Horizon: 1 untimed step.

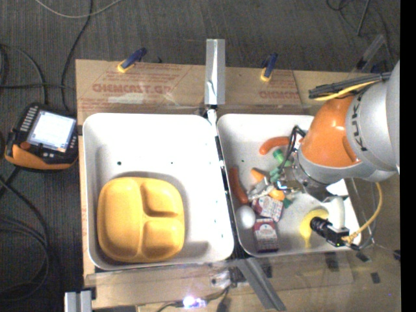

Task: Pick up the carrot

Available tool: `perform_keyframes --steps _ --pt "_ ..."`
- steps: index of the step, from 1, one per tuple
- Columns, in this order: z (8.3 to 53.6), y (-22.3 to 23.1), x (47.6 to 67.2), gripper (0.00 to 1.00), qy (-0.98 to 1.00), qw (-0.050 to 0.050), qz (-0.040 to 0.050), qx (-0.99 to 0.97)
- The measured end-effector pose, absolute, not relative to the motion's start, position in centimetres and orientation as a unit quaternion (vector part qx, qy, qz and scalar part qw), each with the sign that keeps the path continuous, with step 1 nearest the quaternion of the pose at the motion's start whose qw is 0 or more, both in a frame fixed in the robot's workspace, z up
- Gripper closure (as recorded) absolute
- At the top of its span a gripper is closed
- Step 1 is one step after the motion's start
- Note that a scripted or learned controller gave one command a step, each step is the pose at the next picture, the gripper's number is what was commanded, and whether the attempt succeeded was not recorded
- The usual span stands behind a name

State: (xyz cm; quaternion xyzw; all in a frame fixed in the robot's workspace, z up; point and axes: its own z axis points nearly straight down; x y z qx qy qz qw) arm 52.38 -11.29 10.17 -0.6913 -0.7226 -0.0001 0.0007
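The carrot (272,144), orange and curved with a green top, lies in the back part of the right bin (229,149). My gripper (278,182) is down in the middle of that bin, just in front of the carrot, among a cluster of small items. Small orange pieces (258,173) lie right beside it. The orange-banded wrist (328,142) hides the carrot's right end and the bin's right side.
A reddish sausage-shaped item (236,184) lies along the right bin's left wall. Toward the front are a white egg (245,216), a red-and-white packet (268,205), a dark red box (265,233) and a yellow item (311,222). A yellow divided plate (141,216) sits in the left bin (149,129).
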Motion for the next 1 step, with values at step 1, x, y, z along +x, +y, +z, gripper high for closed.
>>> perform_keyframes --steps 1 --pt "10.98 -11.22 52.4 1.0 -0.723 0.002 -0.0001 -0.691"
